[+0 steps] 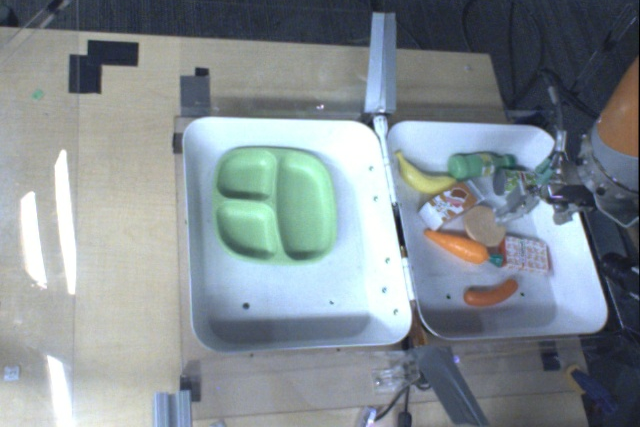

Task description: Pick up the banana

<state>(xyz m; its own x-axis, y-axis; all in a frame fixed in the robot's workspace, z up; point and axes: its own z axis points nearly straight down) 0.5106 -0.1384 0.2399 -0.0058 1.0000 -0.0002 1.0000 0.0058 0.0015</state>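
Right white bin (585, 310): curved yellow plastic banana (422, 177) at upper left, just beside a green bottle (478, 164) and a small red-and-white packet (447, 206).

Risk: crowding may cause a wrong grasp.

Gripper (522, 195): low over the clutter, well right of the banana; opening cannot be told.

Divided tray (275, 205) in left bin (200, 245). Banana (422, 177) in right bin (580, 310), carrot (456, 246) below it, sausage (491, 293) lowest.
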